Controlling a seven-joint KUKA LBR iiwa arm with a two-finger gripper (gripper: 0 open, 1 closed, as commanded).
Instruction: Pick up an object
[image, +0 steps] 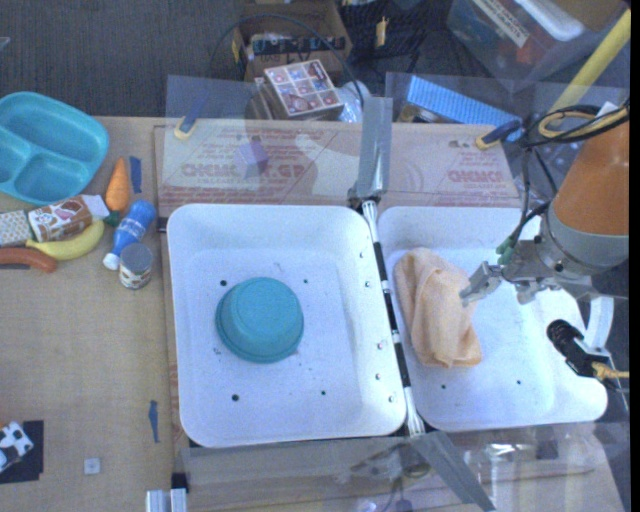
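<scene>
The arm (590, 200) is in the approach step: it hangs over the right bin (520, 400), and its gripper (478, 287) is just beside the crumpled tan cloth (435, 308) at that bin's left side. Whether it is wide or narrow, I cannot tell. The next move, I think, is lowering onto the cloth. The writing on the cardboard (250, 160) behind is too blurred to read.

Grey arm (590, 215) with orange band, reaching in from the right, wrist angled leftward

camera view: fixed overhead | slanted down | both bins (190, 300) framed
</scene>
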